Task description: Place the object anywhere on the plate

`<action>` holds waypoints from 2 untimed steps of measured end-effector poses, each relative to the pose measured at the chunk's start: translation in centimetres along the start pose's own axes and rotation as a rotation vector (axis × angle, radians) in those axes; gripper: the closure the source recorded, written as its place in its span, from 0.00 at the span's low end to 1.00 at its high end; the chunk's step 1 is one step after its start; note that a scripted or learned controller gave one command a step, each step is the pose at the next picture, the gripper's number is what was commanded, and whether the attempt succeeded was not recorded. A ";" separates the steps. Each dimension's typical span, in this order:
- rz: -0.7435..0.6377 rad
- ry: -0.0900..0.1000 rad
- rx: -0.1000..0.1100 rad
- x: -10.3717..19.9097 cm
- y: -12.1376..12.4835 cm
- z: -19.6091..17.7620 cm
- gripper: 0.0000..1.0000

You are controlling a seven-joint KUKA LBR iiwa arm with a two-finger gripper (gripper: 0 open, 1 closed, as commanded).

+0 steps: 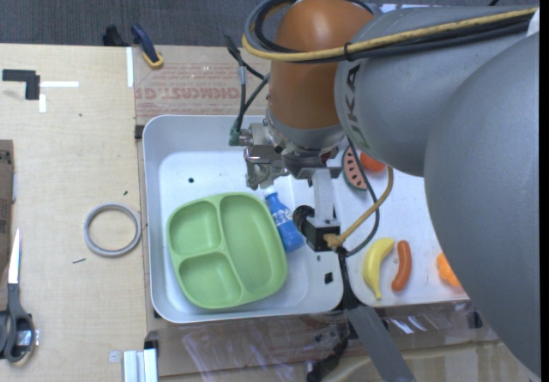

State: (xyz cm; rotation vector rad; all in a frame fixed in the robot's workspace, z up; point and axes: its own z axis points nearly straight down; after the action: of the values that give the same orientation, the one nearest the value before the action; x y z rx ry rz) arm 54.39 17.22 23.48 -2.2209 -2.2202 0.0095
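**Bottle beside plate, placement pending**

Gripper [262, 170] positioned over left bin [163, 166], just above upper right edge of green plate [225, 247]. State of jaws: cannot tell, hidden under wrist and arm body. Blue bottle [283, 219] lying on bin floor, touching or just beside plate's right rim, tilted, white label facing up. Not on plate. No grasp confirmed.

Recommended handling, as judgement: come down on bottle across its narrow width, not along its length; close firmly at mid-body, since rounded plastic likely to roll or slip. Lift enough to pass over plate rim, shift left, release low over any of three compartments to prevent bounce-out. Risk noted: finger catching plate rim and shoving plate.

Bottle appearance: small, blue, slim, light label near upper end; lower end partly masked by black fitting on arm. Banana [376, 266], sausage [401, 266] and watermelon slice [353, 167] in right bin, not involved.
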 end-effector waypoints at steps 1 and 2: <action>-0.002 0.000 -0.003 0.2 -2.0 -20.1 1.00; 0.001 0.000 -0.001 -3.5 -6.7 -10.4 1.00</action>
State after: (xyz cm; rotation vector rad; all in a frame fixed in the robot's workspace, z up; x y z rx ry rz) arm 47.78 13.75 33.93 -2.2228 -2.2192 0.0091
